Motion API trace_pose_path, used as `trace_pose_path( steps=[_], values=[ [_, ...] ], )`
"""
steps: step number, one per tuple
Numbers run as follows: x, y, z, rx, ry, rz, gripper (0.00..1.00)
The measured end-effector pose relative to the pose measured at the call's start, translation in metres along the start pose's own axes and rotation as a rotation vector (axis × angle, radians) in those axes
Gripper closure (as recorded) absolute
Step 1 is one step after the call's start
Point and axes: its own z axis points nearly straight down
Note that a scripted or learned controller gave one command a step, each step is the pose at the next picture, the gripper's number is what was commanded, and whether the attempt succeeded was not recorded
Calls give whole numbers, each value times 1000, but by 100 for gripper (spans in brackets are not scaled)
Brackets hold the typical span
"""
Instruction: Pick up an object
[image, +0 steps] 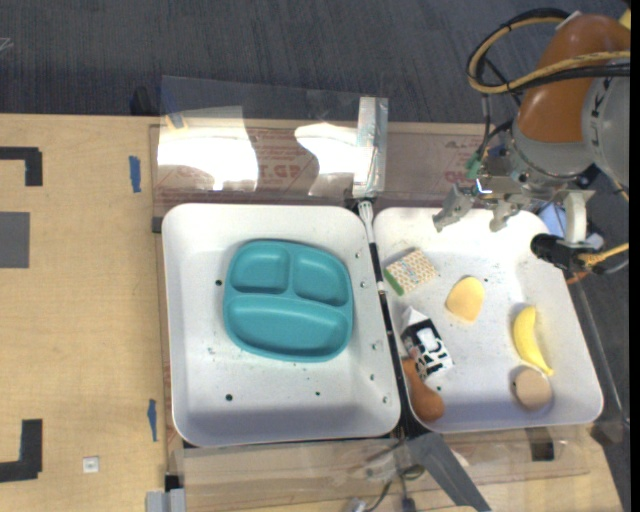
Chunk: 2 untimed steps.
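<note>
Approach step, seen from beside the bench: the gripper (472, 212) hangs over the far edge of the right bin (575, 345), fingers spread and nothing between them. Candidate objects lie nearer in that bin: a yellow slice (465, 299) at its middle, a banana (531, 338) and an egg (532, 388) toward its near right corner. Judged next: move over one object, then descend

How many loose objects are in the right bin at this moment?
6: patterned packet at far-left, yellow piece central, banana right, egg near-right, black-and-white item and brown item along the left wall.
</note>
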Motion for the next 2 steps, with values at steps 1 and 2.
trace_pose_path(
  steps=[1, 2],
  values=[
    [-23, -98, 68, 6, 0, -40, 0],
    [-17, -96, 37, -5, -2, -220, 0]
  ],
)
